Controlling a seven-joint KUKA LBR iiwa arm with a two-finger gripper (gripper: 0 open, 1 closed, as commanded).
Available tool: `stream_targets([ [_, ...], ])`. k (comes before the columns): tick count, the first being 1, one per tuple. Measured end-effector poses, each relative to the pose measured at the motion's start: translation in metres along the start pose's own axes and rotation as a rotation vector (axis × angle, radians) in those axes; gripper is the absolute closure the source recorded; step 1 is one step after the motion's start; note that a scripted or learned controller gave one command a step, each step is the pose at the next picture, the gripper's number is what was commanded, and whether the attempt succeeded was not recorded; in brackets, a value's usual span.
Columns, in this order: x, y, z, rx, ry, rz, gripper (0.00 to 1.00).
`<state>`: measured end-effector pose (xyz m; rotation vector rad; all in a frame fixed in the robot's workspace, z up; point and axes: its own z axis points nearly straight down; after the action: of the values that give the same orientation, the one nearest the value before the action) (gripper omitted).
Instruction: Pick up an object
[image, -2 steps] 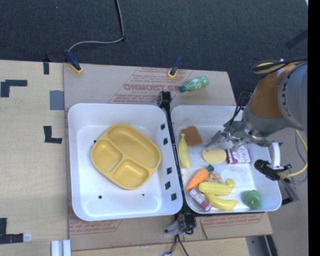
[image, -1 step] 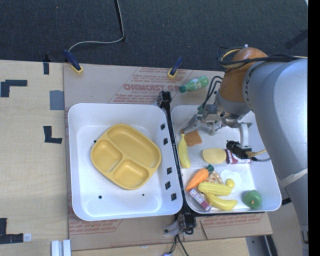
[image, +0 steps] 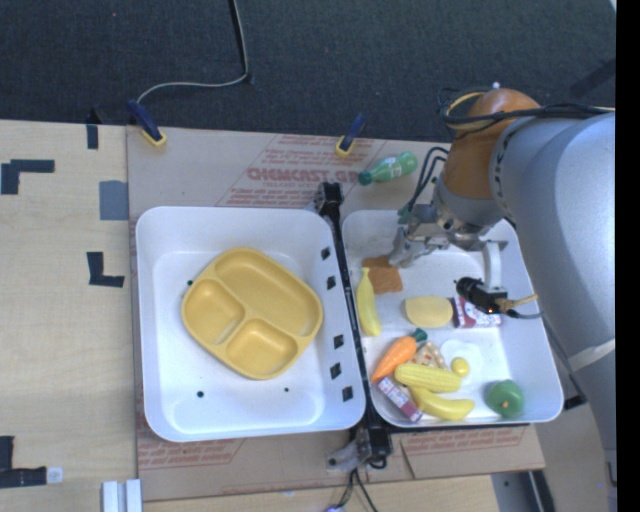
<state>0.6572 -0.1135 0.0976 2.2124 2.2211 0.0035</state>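
- Brown block (image: 381, 276), a small flat toy piece, lies on the floor of the right bin (image: 530, 400) near its far-left corner; it looks the likeliest target, as the gripper (image: 410, 250) sits just beside it on its far-right side.
- Whether the gripper's grasping parts stand wide or narrow cannot be told; they are small and blurred against the white floor, and nothing is seen held between them.
- Just beside the block, along the bin's left wall, lies a yellow banana slice (image: 368, 305); a pale yellow oval piece (image: 428, 311) is near, toward the bin's middle.
- Crowded at the near edge are an orange carrot (image: 393, 357), a corn cob (image: 428, 377), a second banana (image: 443, 405) and a green pepper (image: 504, 397).
- The left bin (image: 160, 300) holds a yellow divided tray (image: 251, 311), well apart from the action.
- Risks, as I judge them: the block is low and flat, so a closing grip may skate over it or push it against the wall.
- The dividing wall leaves little room on that side, so a collision there is possible.
- A slight offset could catch the banana slice instead, or nudge both pieces and take neither.
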Motion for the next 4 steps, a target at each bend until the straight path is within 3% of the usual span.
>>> stream_targets([
  [1, 0.000, 0.000, 0.000, 0.000, -0.001, 0.000, 0.00],
  [2, 0.020, 0.011, 0.012, 0.006, 0.002, 0.003, 0.00],
  [3, 0.019, 0.013, 0.000, 0.001, -0.001, 0.001, 1.00],
  [4, 0.019, 0.013, 0.001, 0.001, -0.002, 0.001, 0.00],
])
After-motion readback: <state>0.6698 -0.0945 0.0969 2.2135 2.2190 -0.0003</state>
